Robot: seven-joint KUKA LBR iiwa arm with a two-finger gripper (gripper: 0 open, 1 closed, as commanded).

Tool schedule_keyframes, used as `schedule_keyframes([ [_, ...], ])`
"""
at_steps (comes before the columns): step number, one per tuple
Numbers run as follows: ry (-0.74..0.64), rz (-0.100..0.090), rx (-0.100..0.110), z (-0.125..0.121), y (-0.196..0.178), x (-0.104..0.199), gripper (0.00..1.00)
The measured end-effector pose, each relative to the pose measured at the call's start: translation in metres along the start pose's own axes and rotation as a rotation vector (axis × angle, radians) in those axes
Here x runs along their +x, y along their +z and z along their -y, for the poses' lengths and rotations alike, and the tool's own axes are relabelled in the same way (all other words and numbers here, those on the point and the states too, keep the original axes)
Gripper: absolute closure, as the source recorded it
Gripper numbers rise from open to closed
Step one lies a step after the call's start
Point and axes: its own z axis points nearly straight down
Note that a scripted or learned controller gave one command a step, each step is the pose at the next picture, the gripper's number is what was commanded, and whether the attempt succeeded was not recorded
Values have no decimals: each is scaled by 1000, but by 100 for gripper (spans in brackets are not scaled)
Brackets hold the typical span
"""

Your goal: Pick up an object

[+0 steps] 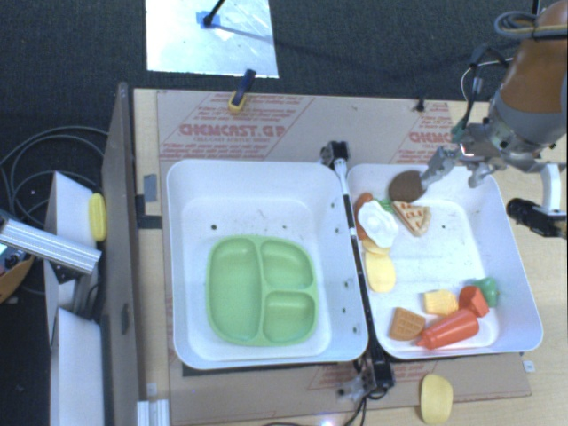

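Note:
My gripper (pixel 460 169) hangs over the far rim of the right bin (pixel 506 238), open, with nothing between its two grey fingers (pixel 437 167). A brown round patty (pixel 405 185) lies just left of the fingertips. Near it sit a waffle wedge (pixel 413 216), a white piece with green (pixel 379 224), a yellow piece (pixel 381 273), a cheese cube (pixel 440 302), a brown cracker (pixel 406 324), an orange carrot (pixel 453 327) and a red-and-green piece (pixel 477 297).
The left bin (pixel 191 202) holds a green divided plate (pixel 263 289). A yellow object (pixel 435 398) lies on the board in front of the right bin. A black clamp (pixel 335 154) sits where the bins meet.

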Motion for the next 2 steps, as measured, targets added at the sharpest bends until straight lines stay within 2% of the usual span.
schedule_keyframes([
  [1,1,3,-3,-47,115,-36,0],
  [2,-2,-1,2,-46,159,-29,0],
])
